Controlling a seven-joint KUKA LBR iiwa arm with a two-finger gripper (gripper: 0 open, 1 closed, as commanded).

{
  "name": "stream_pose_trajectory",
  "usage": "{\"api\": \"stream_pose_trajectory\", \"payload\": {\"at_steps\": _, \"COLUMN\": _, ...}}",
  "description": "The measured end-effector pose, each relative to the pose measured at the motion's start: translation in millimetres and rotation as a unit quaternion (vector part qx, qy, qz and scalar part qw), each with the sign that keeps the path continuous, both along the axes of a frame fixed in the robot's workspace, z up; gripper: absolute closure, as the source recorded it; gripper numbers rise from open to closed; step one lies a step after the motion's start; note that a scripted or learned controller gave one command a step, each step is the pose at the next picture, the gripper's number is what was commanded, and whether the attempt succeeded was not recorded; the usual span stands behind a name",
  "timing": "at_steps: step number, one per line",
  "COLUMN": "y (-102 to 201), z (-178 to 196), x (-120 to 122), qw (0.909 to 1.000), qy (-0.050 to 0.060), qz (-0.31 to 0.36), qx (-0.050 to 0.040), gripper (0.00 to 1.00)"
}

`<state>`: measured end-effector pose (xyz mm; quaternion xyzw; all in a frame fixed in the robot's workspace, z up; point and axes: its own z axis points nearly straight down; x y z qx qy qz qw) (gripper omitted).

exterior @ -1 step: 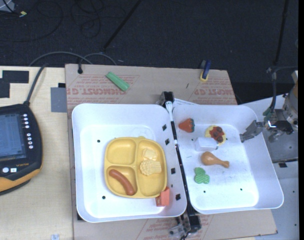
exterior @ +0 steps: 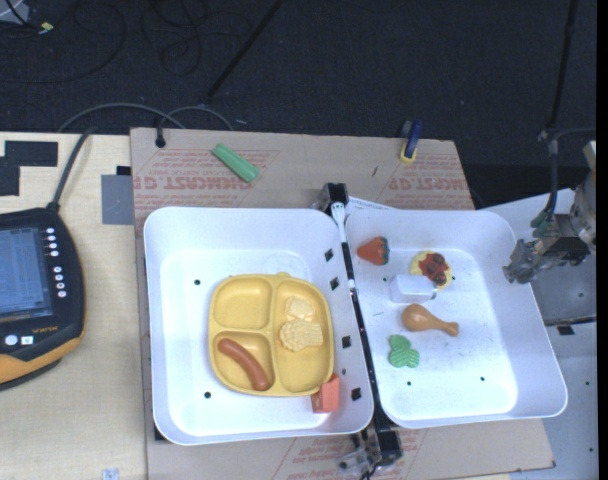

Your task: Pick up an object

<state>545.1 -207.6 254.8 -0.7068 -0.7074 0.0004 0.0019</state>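
The right bin (exterior: 524,388) holds several toy foods: a red strawberry (exterior: 374,251), a yellow disc with red topping (exterior: 433,266), a small white block (exterior: 412,288), a brown chicken drumstick (exterior: 429,320) and a green leafy piece (exterior: 403,352). My gripper (exterior: 524,261) hangs at the right bin's right rim, apart from all of them, about 90 pixels right of the yellow disc. It looks small and dark against the bench.
The left bin (exterior: 174,268) holds a yellow divided plate (exterior: 224,313) with a sausage (exterior: 244,364), corn (exterior: 301,336) and a pale piece (exterior: 299,310). An orange block (exterior: 327,395) lies at its lower right corner. A tablet (exterior: 24,288) sits far left.
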Motion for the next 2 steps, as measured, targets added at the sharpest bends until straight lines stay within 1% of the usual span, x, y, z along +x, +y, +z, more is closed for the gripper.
{"api": "stream_pose_trajectory", "payload": {"at_steps": 1, "y": 44.3, "z": -79.2, "x": -66.6, "qw": 1.0, "qy": 0.005, "qz": -0.002, "qx": 0.0023, "gripper": 1.0}}
{"api": "stream_pose_trajectory", "payload": {"at_steps": 2, "y": 78.3, "z": -115.8, "x": -59.1, "qw": 1.0, "qy": 0.002, "qz": 0.001, "qx": 0.0011, "gripper": 1.0}}
